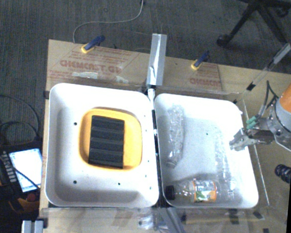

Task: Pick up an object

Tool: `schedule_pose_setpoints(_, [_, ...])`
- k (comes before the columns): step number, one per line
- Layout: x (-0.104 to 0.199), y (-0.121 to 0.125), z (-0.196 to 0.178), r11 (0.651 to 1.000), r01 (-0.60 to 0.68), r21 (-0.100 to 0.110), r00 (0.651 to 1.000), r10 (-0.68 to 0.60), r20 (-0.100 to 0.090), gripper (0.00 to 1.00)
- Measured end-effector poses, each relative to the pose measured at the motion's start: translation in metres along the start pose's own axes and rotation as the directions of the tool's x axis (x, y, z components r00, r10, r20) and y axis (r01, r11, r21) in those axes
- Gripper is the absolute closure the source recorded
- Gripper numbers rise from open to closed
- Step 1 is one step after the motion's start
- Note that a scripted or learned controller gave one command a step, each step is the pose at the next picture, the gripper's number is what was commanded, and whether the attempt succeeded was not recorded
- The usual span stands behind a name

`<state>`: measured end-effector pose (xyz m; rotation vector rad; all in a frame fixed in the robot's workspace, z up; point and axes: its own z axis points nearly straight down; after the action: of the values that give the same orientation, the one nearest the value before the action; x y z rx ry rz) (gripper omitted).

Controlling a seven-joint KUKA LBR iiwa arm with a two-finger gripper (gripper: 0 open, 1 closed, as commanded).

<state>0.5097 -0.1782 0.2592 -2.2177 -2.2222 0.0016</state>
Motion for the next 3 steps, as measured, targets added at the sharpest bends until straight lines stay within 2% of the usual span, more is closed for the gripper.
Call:
schedule_pose_setpoints(1, [0.001, -0.026, 0.047, 1.000, 0.029, 0.000, 1.000, -0.029, 0.000, 0.00])
schedule_pose_setpoints(2, [0.068, 0.008, 0.097, 1.000, -0.021, 0.001, 1.000, 0.021, 0.000, 0.00])
schedule_pose_setpoints(3, [0.024, -0.026, 0.078, 1.000, 0.018, 0.000, 1.000, -0.018, 0.001, 0.00])
